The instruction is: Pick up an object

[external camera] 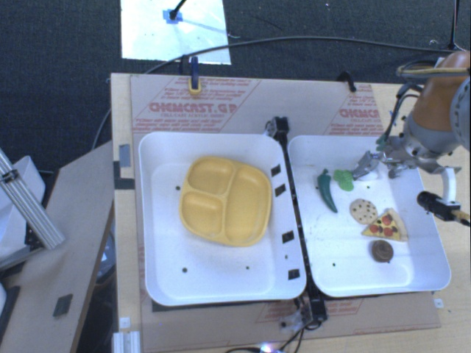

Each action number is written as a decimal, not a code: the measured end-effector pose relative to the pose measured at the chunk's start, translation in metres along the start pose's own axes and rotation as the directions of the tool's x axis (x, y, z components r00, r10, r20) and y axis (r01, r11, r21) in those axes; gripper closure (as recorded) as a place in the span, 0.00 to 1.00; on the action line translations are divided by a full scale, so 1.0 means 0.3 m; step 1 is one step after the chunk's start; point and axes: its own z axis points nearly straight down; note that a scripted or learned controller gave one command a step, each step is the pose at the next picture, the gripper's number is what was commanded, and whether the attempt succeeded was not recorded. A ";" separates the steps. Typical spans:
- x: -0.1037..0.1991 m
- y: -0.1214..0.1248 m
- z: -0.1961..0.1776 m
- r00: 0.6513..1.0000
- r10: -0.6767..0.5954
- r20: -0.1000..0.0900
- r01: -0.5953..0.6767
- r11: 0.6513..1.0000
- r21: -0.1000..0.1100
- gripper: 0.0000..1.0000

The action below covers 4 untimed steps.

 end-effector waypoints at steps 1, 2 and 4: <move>-0.001 0.006 0.101 1.000 -0.002 0.002 0.002 1.000 -0.005 0.00; -0.001 0.010 0.059 1.000 -0.004 0.003 0.004 1.000 -0.008 1.00; -0.017 0.018 -0.240 1.000 -0.004 0.002 0.004 1.000 -0.008 1.00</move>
